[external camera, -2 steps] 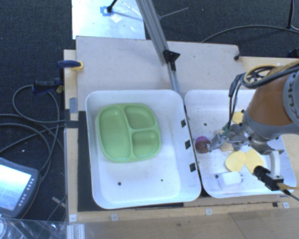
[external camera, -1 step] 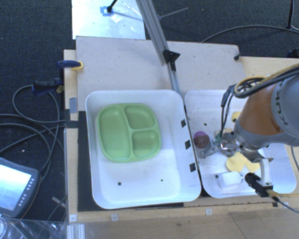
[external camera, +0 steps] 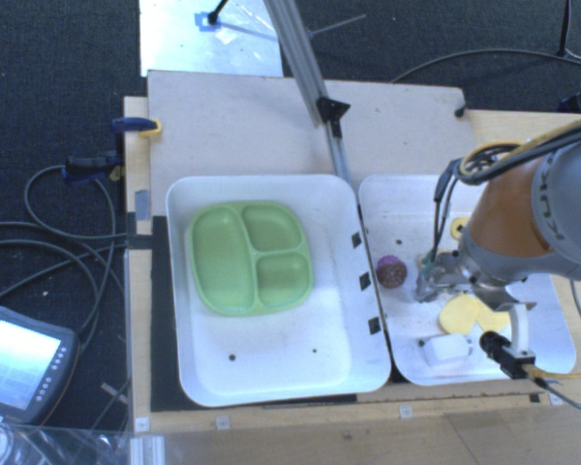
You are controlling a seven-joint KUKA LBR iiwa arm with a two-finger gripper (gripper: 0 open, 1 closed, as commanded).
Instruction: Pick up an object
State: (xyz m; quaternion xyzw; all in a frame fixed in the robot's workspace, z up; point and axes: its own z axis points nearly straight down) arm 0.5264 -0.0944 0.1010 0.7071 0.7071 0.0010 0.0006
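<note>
A: Where is the end effector (external camera: 428,284) now?

B: Low in the right bin (external camera: 407,197). The small purple ball (external camera: 391,271) lies just beside it, toward the left bin (external camera: 271,381).

A: Is it open? Does it hold anything?

B: I cannot tell. A flat yellow piece (external camera: 462,313) lies near, toward the front of the surface.

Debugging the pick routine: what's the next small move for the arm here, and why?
Probably a short descent, if the flat yellow piece is the target. The gripper hangs low in the right bin, between the small purple ball and the flat yellow piece, with nothing seen between its fingers. Whether it is open is unclear.
</note>
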